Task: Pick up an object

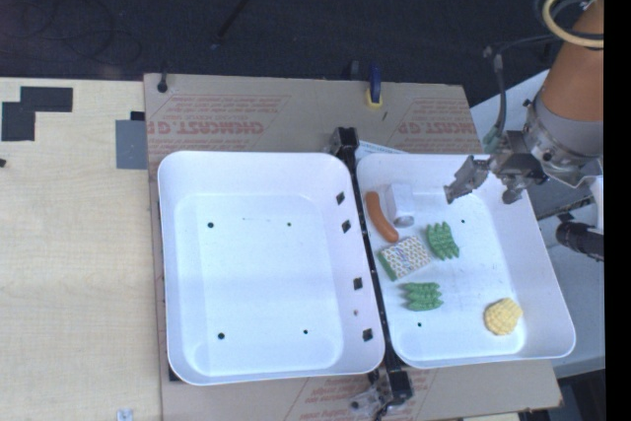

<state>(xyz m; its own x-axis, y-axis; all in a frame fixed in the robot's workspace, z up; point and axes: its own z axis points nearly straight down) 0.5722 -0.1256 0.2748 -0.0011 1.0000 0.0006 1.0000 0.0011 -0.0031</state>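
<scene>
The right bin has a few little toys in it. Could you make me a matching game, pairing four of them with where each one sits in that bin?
Things:
1. orange sausage
2. yellow round piece
3. checkered block
4. upper green piece

Places:
A. near the bin's front right corner
B. close to the divider between the two bins, farthest back of the four
C. just right of the checkered block
D. between the sausage and the lower green piece

Pairs: 1-B, 2-A, 3-D, 4-C
</scene>
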